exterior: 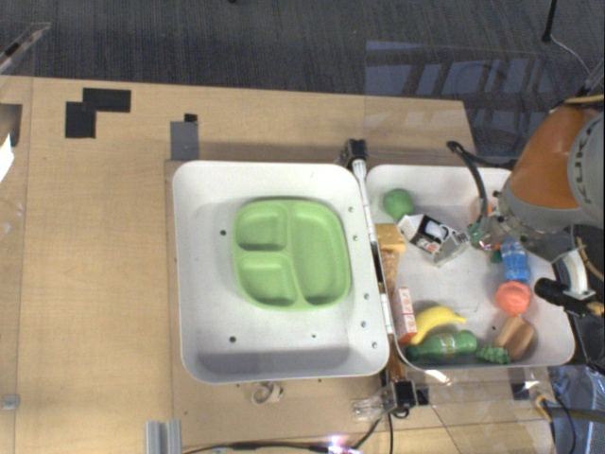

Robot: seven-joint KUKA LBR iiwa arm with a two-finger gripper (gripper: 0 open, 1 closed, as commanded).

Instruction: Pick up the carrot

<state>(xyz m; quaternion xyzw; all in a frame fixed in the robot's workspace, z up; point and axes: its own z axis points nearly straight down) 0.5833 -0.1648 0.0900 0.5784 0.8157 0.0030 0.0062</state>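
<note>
An orange-red stubby piece that I take for the carrot (513, 297) lies in the right bin (567, 348) near its right wall, just below a small blue bottle (515, 261). My gripper (436, 237) is low over the bin's upper middle, to the left of the carrot and well apart from it. Nothing shows in its grasp. The arm's orange band (553, 164) and grey wrist hang over the bin's upper right corner.
A green ball (398, 201) lies up-left of the gripper. A tan box (388, 239) and a red-white packet (405, 312) line the left wall. A banana (440, 321), a dark green vegetable (454, 347) and a brown piece (516, 336) lie along the front. The left bin (203, 348) holds a green divided plate (288, 253).
</note>
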